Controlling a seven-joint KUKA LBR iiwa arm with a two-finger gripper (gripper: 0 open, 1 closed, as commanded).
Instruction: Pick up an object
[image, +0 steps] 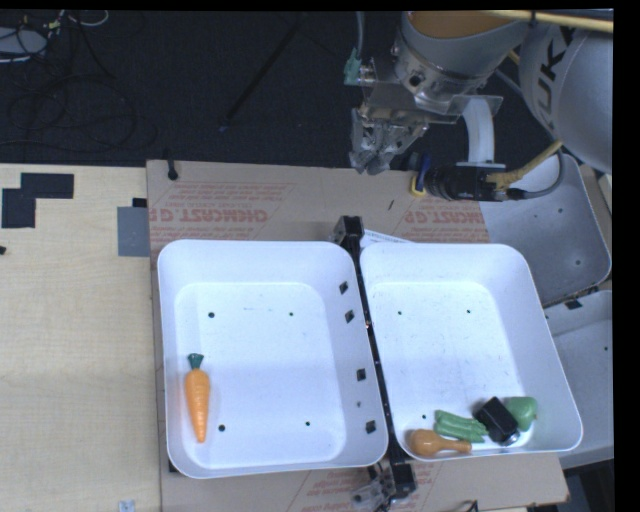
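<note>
Fingers of the gripper (378, 158) hang in the upper middle of the frame, beyond the far rims of both bins. At this size I cannot tell whether they are spread or pressed together, and nothing shows between them.

Every candidate lies toward the bottom of the frame, well apart from the gripper. A toy carrot (197, 400) rests alone in the lower left corner of the left bin (255, 262), its long axis running nearly straight up and down the frame with the green top uppermost. In the lower right corner of the right bin (450, 262) there is a tight cluster: a tan gourd-shaped toy (437, 443), a green pod (460, 425), a black block (497, 420) and a green piece (521, 408), touching or nearly so. The lone carrot looks the easier target, and the move would run down and to the left.

Red print on the cardboard sheet (250, 205) reads upside down and I cannot make it out. Part of the maker's lettering shows on the arm (585, 70).
</note>
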